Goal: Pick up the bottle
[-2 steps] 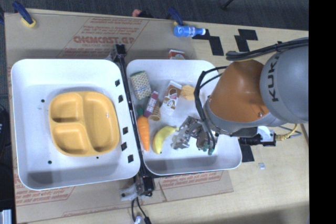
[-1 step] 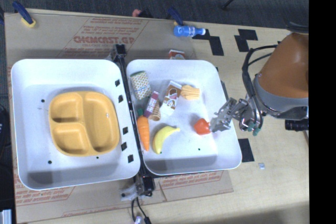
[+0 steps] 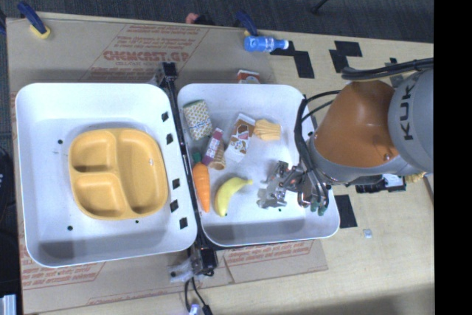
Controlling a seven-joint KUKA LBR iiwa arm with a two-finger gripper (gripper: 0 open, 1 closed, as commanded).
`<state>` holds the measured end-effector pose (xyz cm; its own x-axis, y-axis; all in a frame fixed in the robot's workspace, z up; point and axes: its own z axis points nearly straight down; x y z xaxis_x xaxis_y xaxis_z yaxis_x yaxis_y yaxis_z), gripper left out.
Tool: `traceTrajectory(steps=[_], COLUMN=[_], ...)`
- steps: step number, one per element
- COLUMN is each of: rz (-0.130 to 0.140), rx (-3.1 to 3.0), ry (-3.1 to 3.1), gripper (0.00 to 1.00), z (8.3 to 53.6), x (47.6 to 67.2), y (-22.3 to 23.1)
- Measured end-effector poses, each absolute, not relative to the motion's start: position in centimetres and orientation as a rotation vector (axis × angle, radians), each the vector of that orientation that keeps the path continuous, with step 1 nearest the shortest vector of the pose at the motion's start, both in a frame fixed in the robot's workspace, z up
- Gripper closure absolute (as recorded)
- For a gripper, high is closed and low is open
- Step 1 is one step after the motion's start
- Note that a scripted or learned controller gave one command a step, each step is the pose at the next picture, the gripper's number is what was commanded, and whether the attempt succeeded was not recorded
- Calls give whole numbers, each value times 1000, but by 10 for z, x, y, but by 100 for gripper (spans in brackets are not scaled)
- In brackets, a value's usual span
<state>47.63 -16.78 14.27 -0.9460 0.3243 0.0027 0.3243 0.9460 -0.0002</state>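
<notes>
the bench (image 3: 354,269) is a tan board with red print, clamped at its far edge; on it sit two shallow white bins side by side, the left bin (image 3: 37,181) and the right bin (image 3: 251,236), their inner rims touching along the middle; the arm (image 3: 361,133), grey with an orange band, reaches over the right bin's right rim; a yellow divided tray (image 3: 118,172) lies in the middle of the left bin; in the right bin, a carrot (image 3: 200,187) lies along the left wall near the front, a banana (image 3: 227,194) just beside it, a round patterned can (image 3: 197,119) in the far left corner, a small dark bottle (image 3: 214,148) tilted between the can and the carrot, a white packet (image 3: 240,138) just right of it, and a pale yellow piece (image 3: 268,130) beside the packet; the gripper (image 3: 274,192) hangs low in the front right part of this bin, right of the banana, well apart from the bottle; whether its fingers stand apart or together i cannot tell; a blue clamp (image 3: 262,44) lies on the bench beyond the right bin's far edge.
</notes>
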Motion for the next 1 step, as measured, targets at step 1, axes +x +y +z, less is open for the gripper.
traceTrajectory(steps=[1], rz=[1], rx=[941], ry=[-2998], gripper=[100], z=[220], x=[477], y=[-211])
